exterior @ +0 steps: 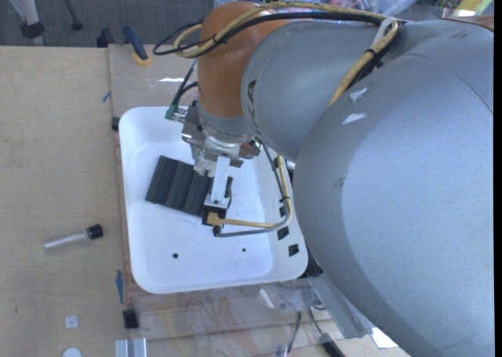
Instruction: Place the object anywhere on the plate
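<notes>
I see the gripper (pixel 204 169) low inside the white bin (pixel 149 269), right at the right-hand edge of the dark ribbed slab (pixel 172 183). The slab lies flat on the bin's floor, toward its left side. The wrist covers the claw, so I cannot tell whether it is wide or narrow.
</notes>
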